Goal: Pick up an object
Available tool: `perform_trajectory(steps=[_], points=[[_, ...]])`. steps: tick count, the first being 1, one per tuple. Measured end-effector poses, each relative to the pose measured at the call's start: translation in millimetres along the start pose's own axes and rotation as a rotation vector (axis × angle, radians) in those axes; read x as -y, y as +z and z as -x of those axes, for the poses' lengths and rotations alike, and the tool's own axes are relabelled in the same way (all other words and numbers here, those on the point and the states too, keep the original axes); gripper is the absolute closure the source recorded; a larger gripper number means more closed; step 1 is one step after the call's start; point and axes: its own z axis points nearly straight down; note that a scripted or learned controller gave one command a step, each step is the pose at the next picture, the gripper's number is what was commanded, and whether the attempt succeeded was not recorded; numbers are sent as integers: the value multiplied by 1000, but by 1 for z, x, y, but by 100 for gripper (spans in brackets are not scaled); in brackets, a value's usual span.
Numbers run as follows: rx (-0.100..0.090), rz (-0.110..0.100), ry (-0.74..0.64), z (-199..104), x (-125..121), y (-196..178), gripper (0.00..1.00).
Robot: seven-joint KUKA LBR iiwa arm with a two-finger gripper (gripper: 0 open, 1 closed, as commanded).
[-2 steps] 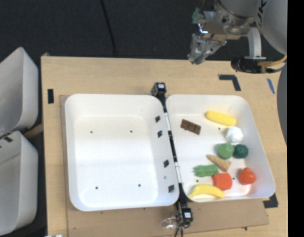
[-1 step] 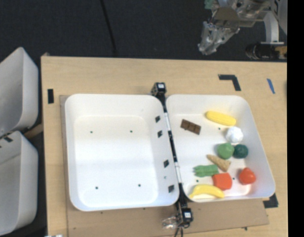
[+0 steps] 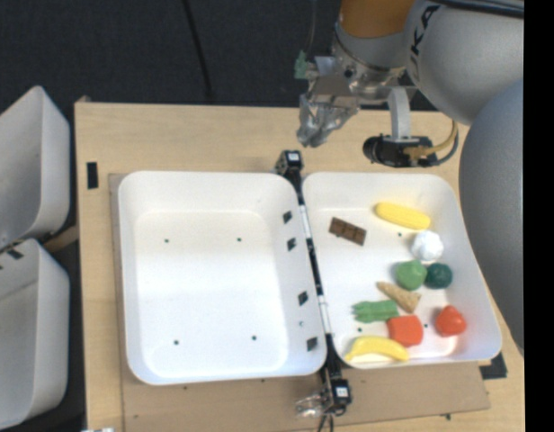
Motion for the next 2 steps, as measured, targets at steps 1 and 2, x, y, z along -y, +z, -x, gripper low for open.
perform_trajectory(steps=[1, 2], points=[[0, 21, 3, -8, -1, -99, 100], [1, 4, 1, -66, -1, -19, 100]])
